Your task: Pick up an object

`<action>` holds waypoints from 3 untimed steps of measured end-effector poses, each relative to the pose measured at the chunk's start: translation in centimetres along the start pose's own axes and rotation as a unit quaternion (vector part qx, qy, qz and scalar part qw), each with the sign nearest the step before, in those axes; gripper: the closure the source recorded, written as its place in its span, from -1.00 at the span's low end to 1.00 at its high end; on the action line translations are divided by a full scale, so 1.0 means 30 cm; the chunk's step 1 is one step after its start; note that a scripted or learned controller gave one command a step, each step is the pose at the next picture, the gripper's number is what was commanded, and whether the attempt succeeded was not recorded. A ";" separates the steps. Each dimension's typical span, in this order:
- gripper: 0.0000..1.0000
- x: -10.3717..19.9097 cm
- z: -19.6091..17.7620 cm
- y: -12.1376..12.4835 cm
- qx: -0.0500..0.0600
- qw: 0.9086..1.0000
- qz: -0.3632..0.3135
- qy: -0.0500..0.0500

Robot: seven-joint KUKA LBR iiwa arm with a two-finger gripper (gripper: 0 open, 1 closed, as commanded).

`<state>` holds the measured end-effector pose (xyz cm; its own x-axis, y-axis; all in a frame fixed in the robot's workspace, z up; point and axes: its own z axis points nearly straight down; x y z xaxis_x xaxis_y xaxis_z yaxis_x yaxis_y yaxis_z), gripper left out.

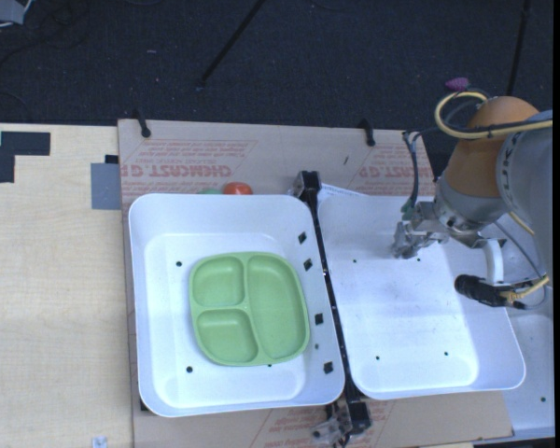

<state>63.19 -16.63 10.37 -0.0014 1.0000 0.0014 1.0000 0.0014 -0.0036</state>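
Observation:
A light green divided plate (249,307) lies flat in the left white bin (159,250), near its middle. My gripper (412,241) hangs over the upper right part of the right white bin (420,343), well to the right of the plate. The grey arm with its orange band (485,157) comes in from the right edge. Nothing shows between the fingers.
A small orange-red object (237,189) peeks over the far rim of the left bin, outside it on the cardboard sheet (224,161). A black clamp strip (319,287) runs between the two bins. Light wooden bench (47,297) lies to the left.

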 end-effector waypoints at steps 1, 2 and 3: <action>1.00 -0.026 -0.197 -0.008 -0.003 1.000 0.001 -0.001; 1.00 -0.049 -0.364 0.017 -0.003 1.000 -0.001 -0.001; 1.00 -0.050 -0.517 0.019 -0.003 1.000 0.000 -0.001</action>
<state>63.83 -18.16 25.88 -0.0019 1.0000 -0.0009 1.0000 0.0019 0.0033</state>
